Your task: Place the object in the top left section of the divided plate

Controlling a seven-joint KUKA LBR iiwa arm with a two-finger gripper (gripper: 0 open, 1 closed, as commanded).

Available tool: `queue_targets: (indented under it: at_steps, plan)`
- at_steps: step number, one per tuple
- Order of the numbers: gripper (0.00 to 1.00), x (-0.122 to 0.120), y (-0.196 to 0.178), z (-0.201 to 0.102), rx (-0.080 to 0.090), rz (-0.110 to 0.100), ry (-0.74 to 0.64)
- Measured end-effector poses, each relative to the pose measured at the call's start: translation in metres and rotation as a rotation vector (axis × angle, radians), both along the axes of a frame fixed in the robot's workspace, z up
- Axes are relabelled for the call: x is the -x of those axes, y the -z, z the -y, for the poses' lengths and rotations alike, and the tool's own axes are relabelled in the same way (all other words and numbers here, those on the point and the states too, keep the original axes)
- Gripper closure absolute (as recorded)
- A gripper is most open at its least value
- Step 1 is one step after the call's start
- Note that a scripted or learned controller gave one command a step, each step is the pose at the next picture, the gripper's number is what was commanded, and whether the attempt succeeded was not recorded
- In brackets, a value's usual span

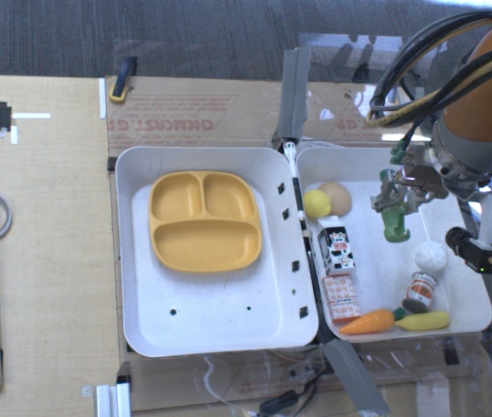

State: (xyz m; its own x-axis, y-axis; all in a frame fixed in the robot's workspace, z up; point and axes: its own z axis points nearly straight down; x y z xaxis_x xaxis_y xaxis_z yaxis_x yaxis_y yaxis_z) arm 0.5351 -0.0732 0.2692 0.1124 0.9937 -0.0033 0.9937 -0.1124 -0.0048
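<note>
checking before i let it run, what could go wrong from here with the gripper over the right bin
The gripper sits at a green object, but a firm hold isn't clear, so it may lift nothing. The plate's top left section is small; a drop could land in a neighbouring section. The bin wall between could catch a low carry.

a: plate colour?
b: the divided plate (204, 221) is yellow-orange, in a white bin (137, 259).
a: and the right bin (463, 315)?
b: white too. yellow ball (317, 203), orange carrot (369, 322), yellow banana (423, 321), black-and-white cow-patterned carton (336, 248), green object (395, 224).
</note>
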Motion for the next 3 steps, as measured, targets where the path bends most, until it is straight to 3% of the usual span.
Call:
queue_targets:
  at_steps: [1, 2, 3]
  plan:
    - [1.0, -0.027, 0.048, -0.068, -0.001, 0.001, -0.098]
    - [1.0, -0.011, 0.079, -0.087, -0.001, 0.0, -0.11]
    - [0.0, -0.011, 0.079, -0.087, -0.001, 0.001, -0.109]
